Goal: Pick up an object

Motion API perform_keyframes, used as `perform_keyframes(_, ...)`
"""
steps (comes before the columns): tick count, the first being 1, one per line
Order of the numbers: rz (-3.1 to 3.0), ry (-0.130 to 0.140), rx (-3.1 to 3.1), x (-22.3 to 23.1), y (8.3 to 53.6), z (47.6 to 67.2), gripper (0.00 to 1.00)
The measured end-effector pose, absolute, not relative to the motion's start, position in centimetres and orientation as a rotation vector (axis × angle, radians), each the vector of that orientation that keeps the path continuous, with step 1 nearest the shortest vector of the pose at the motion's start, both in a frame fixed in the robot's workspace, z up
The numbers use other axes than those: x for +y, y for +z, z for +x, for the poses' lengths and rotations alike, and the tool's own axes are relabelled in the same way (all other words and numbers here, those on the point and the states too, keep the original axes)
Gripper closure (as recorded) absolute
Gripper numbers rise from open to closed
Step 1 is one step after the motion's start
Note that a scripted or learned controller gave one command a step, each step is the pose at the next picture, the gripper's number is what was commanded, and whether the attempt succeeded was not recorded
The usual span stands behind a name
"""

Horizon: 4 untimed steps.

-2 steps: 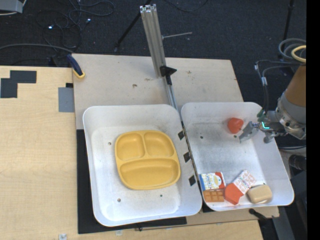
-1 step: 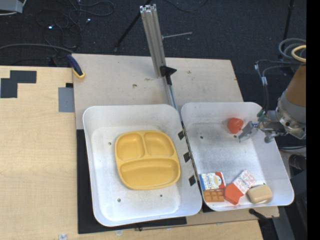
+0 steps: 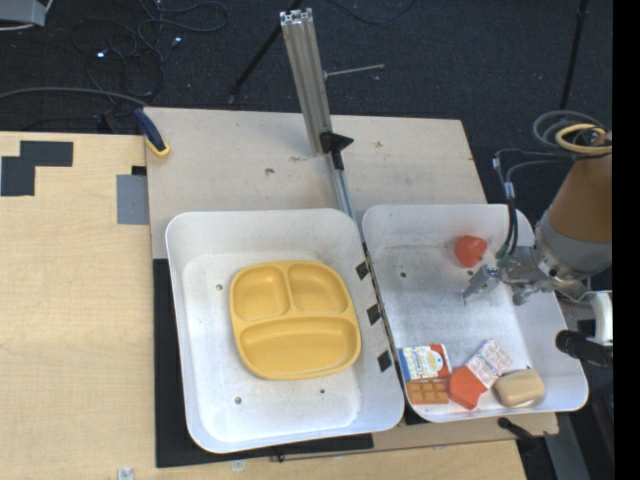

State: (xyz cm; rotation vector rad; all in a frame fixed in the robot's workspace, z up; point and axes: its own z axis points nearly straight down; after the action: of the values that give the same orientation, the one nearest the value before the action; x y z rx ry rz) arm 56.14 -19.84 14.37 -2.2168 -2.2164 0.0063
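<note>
The left shallow white bin holds a yellow plastic plate with three compartments, lying flat near its middle; the plate shows whole, nothing covering it. Between the bins a grey metal post rises toward the top of the view. In the right shallow white bin, along the near edge, lie a small printed carton with a red top, a brown waffle-like square touching it below, a red block, a pale patterned packet and a tan bread-like lump; these are small and their exact nature is hard to make out. Further back sits a red rounded object, apart from the near group. Just right of it the two-finger gripper hangs low over the bin floor; its fingers are dark and blurred, so how far the jaws stand apart cannot be told, and nothing shows between them. The grey arm with the orange band is cut off at the right.
</note>
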Motion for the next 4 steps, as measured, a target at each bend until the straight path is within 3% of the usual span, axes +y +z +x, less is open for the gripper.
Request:
perform_keyframes(1, -2.219, 0.003, -2.218, -19.7, 9.1, 56.1, 0.00)
perform_keyframes(2, -2.221, 0.000, -2.217, -19.8, 10.4, 56.2, 1.00)
perform_keyframes(4, -2.222, -0.002, -2.224, -20.3, 21.8, 54.7, 1.00)
